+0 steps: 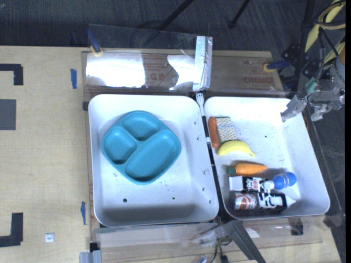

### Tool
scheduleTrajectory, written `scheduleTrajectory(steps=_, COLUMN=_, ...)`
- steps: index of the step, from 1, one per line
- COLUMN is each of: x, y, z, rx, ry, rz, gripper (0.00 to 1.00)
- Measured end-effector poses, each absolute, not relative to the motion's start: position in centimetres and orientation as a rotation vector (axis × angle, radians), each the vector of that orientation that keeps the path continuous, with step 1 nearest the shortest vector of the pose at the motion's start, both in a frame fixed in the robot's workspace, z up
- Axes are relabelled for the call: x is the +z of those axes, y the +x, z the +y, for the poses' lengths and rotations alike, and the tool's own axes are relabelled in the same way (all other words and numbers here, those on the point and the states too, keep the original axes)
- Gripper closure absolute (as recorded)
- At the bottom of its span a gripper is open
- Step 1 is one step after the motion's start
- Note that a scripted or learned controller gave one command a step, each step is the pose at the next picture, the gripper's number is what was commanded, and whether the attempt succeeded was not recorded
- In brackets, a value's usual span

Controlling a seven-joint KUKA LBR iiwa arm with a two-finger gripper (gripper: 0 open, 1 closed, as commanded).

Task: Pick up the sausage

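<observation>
The sausage (213, 132) is a short reddish-orange link lying lengthwise against the left wall of the right bin (307, 163), beside a speckled beige sponge-like block (225, 129). The gripper (296, 107) hangs at the right bin's far right corner, over its rim, well to the right of the sausage. Nothing shows in it. The grey arm behind it runs off the right edge.
Below the sausage lie a yellow banana (235, 147), a carrot (249, 169), a blue-capped bottle (276, 181), a can (245, 202) and a black-and-white pack (272, 201). The left bin (104, 201) holds a blue divided plate (141, 145). A clear panel (142, 64) stands behind the bins.
</observation>
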State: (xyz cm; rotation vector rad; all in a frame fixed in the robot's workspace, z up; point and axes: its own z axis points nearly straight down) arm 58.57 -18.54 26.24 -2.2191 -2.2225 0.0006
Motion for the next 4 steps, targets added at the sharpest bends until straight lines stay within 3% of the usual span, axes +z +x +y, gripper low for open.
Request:
scheduleTrajectory(steps=1, x=35.6, y=55.2, z=-19.5, rx=-0.001, ry=-1.608, rz=-2.706, gripper=0.00)
scheduleTrajectory(steps=2, x=43.7, y=53.6, z=-19.3, rx=0.000, ry=-1.066, rz=-2.964, gripper=0.00)
scheduleTrajectory(steps=3, x=44.8, y=53.7, z=-19.3, rx=0.000, ry=-1.072, rz=-2.973, gripper=1.00)
scheduleTrajectory(steps=4, x=43.7, y=48.0, z=-21.9, rx=0.000, ry=-0.665, rz=-3.074, gripper=1.00)
